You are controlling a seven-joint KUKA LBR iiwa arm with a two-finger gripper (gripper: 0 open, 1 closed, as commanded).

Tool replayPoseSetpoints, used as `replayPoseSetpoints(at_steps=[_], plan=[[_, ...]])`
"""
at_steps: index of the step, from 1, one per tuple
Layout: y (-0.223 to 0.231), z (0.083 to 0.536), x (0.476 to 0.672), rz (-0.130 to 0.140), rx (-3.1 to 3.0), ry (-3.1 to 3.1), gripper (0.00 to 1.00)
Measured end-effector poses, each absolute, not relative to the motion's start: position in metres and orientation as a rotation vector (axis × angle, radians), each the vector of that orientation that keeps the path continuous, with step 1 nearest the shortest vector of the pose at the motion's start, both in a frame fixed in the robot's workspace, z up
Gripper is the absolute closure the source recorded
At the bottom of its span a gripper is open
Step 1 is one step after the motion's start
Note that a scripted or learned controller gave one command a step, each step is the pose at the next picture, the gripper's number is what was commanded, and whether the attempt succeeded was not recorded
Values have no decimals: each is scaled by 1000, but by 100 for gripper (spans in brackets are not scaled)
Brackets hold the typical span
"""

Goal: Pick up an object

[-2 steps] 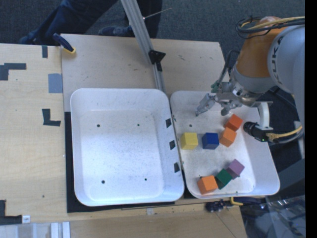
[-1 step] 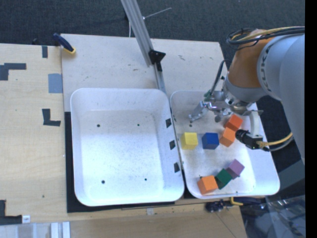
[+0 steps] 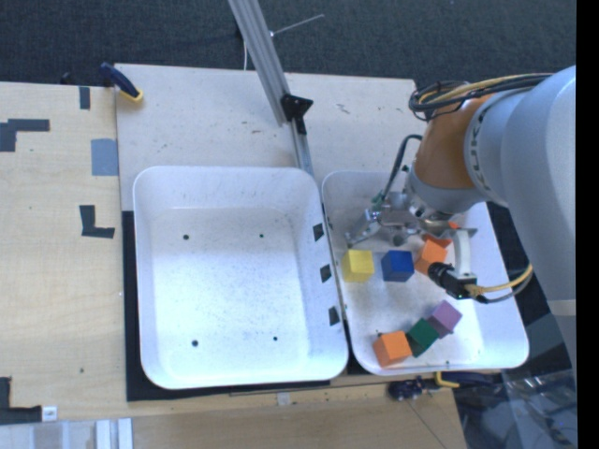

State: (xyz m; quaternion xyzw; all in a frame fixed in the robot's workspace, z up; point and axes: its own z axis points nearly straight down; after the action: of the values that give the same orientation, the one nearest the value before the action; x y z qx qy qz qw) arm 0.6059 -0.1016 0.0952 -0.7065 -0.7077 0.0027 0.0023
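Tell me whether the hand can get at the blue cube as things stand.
Probably yes. The hand hangs just above the blue cube in the right bin, and the yellow cube beside it leaves a small gap.

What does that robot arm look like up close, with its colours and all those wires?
The arm is a thick, rounded tube in smooth light grey, with an orange band just above the wrist. Black and yellow cables loop over its top, and another bundle curls out below near a small black fitting. At the end sits a grey metal gripper, with small parts too fine to make out.
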Motion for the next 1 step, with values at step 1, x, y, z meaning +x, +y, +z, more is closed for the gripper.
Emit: replayPoseSetpoints(at_steps=[1], plan=[[-101, 108, 607, 3, -2217, -2222, 100]])
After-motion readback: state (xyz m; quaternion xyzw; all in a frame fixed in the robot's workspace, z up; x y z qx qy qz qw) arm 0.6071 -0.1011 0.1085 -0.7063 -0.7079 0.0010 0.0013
